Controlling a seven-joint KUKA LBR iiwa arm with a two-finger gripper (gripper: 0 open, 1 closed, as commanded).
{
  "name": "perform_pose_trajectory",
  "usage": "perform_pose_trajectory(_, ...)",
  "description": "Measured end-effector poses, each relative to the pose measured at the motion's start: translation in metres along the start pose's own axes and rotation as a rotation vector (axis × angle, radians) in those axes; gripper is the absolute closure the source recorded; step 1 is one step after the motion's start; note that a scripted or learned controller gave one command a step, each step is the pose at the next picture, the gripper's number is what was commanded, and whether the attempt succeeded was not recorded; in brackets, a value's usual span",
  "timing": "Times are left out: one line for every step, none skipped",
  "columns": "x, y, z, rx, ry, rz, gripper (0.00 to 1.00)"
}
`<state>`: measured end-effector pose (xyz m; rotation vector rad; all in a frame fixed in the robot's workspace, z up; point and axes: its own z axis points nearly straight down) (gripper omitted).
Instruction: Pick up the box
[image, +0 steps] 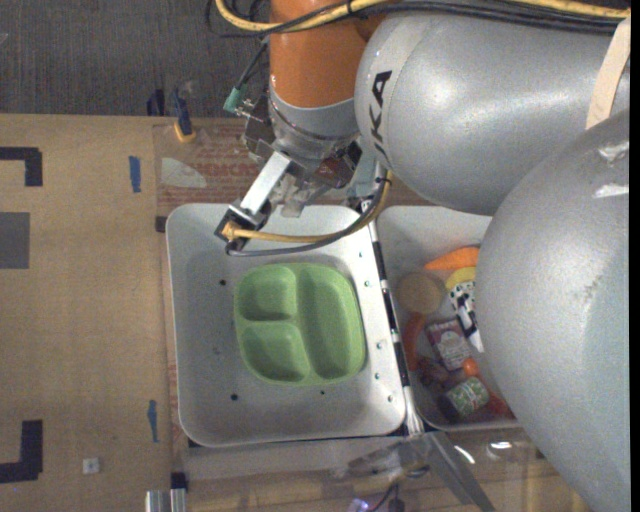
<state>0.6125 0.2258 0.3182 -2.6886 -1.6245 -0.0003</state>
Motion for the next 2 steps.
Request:
perform_pose_trajectory(0.001,-0.001,-0.010,-0.001,0.000,-0.003,1.00)
perform_pose_trajectory(-0.030,-0.048,0.096,0.003,-0.002,-0.104,1.00)
